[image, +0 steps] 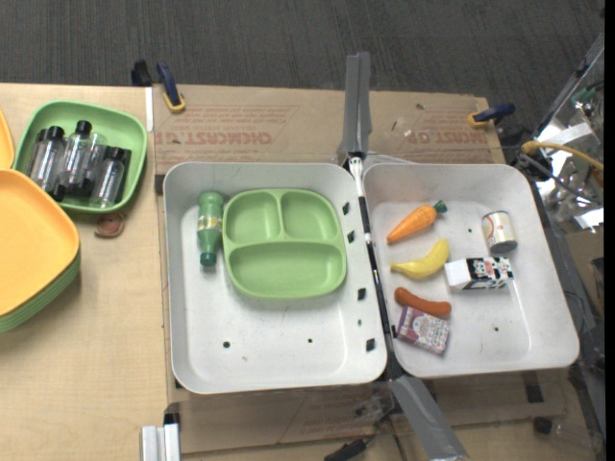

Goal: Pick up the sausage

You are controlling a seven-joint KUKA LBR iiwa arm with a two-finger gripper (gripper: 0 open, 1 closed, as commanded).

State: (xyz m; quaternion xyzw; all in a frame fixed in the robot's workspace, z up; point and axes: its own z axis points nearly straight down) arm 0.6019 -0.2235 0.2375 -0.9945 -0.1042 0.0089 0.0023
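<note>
- tabletop (pixel 86 373): carrying two shallow white bins side by side, with cardboard lying under them
- left bin (pixel 279 353): holding a green divided plate (pixel 284 242) near its far wall; a green bottle (pixel 209 227) is lying just beside the plate's left edge
- right bin (pixel 519 339): holding the task's thing among five others
- arm (pixel 567 161): sitting at the right edge, outside the right bin; only cables and metal parts are showing there; the state of the jaws cannot be told
- carrot (pixel 415 221): lying toward the far left of the right bin; a banana (pixel 423 260) is lying just below it
- milk carton (pixel 479 273): lying on its side beside the banana; a small can (pixel 498 230) is lying above it
- sausage (pixel 423 302): lying red and untouched near the right bin's left wall, below the banana, touching the top of a small packet (pixel 424 331)
- step in hand: judged as the approach not yet begun; the next move is calling for a reach over the right bin and a descent with the jaws spread across the sausage's short width, clearing banana and packet
</note>
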